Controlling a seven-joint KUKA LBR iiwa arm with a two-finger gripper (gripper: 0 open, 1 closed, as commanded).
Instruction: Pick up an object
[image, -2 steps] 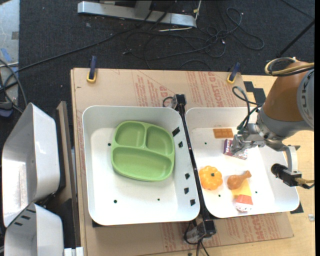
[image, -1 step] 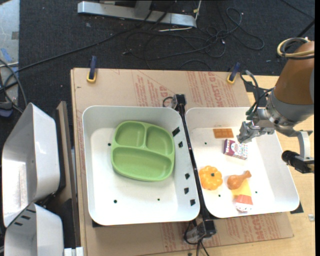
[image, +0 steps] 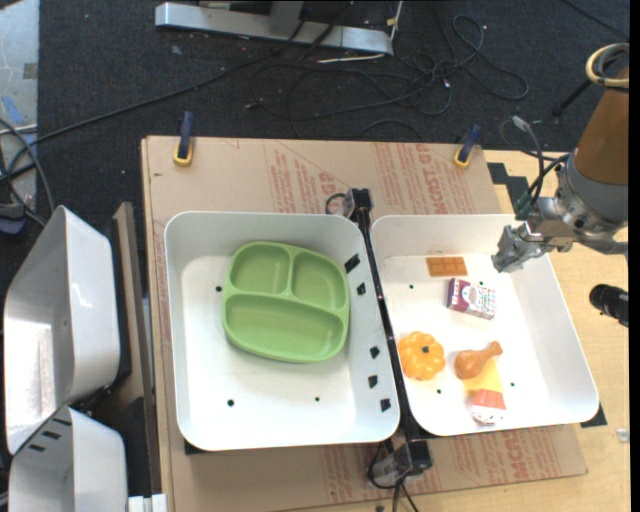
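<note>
Hand (image: 510, 252) hangs over the back right part of the right bin (image: 570, 330), low at the end of the grey arm whose orange band is cut off by the picture's right edge. Its fingers are small, dark and blurred against the white, so whether they are apart or together cannot be told; nothing shows between them.

Taking the purple carton (image: 471, 298) as the landmark: the hand is behind it and to its right, apart from it. A flat orange cracker (image: 446, 266) lies just behind the carton. An orange pumpkin (image: 421, 355) sits in front of it to the left, near the bin's left wall. A toy drumstick (image: 477, 360) lies straight in front of the carton, and beyond that, by the front rim, a small red-and-yellow toy (image: 486, 399) too indistinct to name. Well left of the carton, in the left bin (image: 200, 400), rests a green divided plate (image: 288, 301). Both bins stand on the desk (image: 250, 165).
</note>
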